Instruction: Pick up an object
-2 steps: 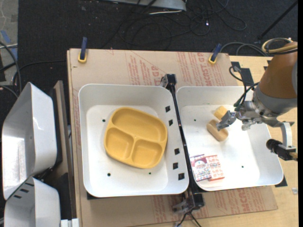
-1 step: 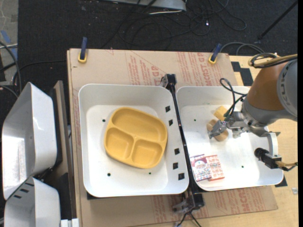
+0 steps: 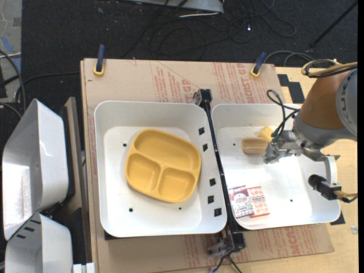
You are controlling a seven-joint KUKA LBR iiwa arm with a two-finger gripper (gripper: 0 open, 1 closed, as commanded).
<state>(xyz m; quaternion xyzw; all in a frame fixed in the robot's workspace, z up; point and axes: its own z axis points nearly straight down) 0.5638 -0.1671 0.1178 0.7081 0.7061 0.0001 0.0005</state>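
White plastic bins sit side by side on the brown tabletop [image 3: 170,249]. Nearest in the right bin [image 3: 296,212] lies a flat red-and-white packet [image 3: 249,201], by the divider. Farther back, in the same bin, a tan cylindrical piece [image 3: 253,145] lies with a small yellow block [image 3: 266,133] just beyond it. The gripper [image 3: 273,152] hangs low over the bin, just beside the tan piece's right end, likely touching it. To grasp well, it should centre over the tan piece so the fingers straddle its narrow width, clear of the yellow block, then close. Whether its fingers are apart or together I cannot tell; nothing visibly sits between them. The left bin [image 3: 108,169] holds a yellow divided plate [image 3: 162,165].
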